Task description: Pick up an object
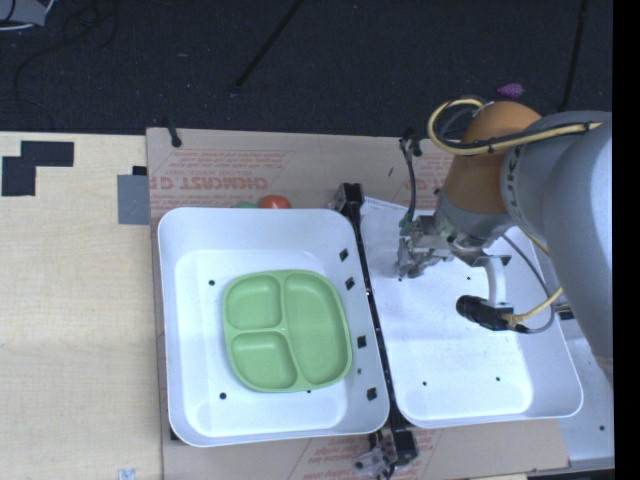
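Since the nearest candidate is the green divided plate (287,330), lying flat mid-floor in the left bin (190,408), treat that as the likely target: it's the one obj clearly inside a bin. Farther back, the gripper (412,260) hangs over the right bin (480,388) at approx 10 o'clock of its floor, over bare white plastic just beside the divider betw the two bins; you can't tell from this angle whether it's open or closed, and nothing shows in its grasp. The arm (560,198) reaches in from 3 o'clock. Step in hand, by my read: approach/search, no pick yet. Next move calls for crossing the divider toward 8 o'clock and catching the plate by a raised rim, since it's flat and wide. Farthest, a small red obj (274,203) sits beyond the left bin's 12 o'clock rim, prob. outside it.
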Action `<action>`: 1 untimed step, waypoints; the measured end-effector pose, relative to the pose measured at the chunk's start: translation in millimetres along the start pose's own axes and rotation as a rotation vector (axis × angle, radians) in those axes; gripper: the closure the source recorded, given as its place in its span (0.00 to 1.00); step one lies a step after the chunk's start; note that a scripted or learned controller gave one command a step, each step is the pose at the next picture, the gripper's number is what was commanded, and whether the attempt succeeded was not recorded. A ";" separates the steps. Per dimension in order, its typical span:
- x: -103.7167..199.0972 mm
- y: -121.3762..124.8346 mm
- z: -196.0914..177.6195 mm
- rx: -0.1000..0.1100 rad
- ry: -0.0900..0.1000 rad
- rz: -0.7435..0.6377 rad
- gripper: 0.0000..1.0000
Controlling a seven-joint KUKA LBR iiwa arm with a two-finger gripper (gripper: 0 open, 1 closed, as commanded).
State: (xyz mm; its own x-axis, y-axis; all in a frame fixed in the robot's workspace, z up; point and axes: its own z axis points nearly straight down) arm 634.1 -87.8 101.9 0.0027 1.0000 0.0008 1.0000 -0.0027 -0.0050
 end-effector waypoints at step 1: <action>-3.0 -1.7 -63.1 -0.007 -0.001 0.003 1.00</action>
State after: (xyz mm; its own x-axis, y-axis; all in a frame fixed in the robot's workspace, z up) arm 632.7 -90.8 165.1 0.0057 1.0000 -0.0002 1.0000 -0.0057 0.0021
